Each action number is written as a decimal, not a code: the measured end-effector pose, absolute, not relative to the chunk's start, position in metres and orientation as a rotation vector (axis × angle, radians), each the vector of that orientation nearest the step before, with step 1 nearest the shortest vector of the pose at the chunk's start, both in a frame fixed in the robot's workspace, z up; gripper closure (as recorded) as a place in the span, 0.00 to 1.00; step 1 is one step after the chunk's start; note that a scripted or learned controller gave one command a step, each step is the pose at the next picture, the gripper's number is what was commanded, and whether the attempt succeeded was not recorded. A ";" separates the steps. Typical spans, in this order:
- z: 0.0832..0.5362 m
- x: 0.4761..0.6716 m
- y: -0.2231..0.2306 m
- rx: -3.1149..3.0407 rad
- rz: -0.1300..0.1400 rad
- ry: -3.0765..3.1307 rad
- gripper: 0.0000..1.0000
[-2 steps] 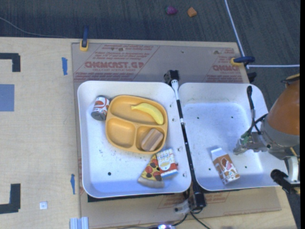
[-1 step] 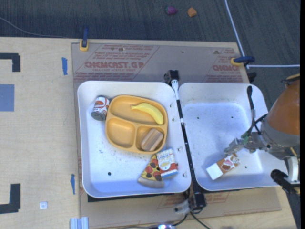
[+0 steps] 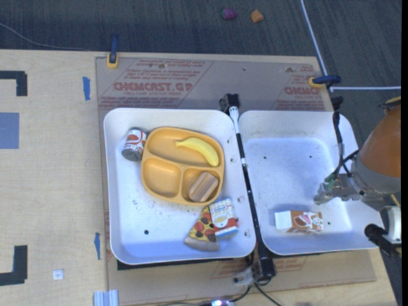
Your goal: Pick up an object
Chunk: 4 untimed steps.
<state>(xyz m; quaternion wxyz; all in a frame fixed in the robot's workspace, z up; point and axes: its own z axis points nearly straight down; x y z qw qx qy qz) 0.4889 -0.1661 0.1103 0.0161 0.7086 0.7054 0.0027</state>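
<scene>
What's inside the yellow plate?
The yellow plate holds a banana in its top compartment and a brownish bun-like piece in the lower right one. The plate hides the bin floor beneath.

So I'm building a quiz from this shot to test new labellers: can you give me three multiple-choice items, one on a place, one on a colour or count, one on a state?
1. Where is the banana?
A. in the yellow tray
B. in the right bin
C. on the floor

2. How many white bins are on the bench?
A. one
B. two
C. four

3. How does the snack packet lie?
A. standing upright
B. lying flat
C. hanging over the rim

Answers:
1 A, it rests in the tray's top compartment.
2 B, the left bin and the right bin sit side by side.
3 B, its broad face points up on the bin floor.
</scene>
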 end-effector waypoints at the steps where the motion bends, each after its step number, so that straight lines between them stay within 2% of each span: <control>1: 0.110 0.489 -0.166 2.204 0.008 2.194 0.00; 2: 0.089 0.482 -0.117 2.215 0.003 2.206 0.00; 3: 0.100 0.484 -0.121 2.209 0.005 2.192 1.00; 4: 0.100 0.484 -0.121 2.209 0.005 2.192 0.00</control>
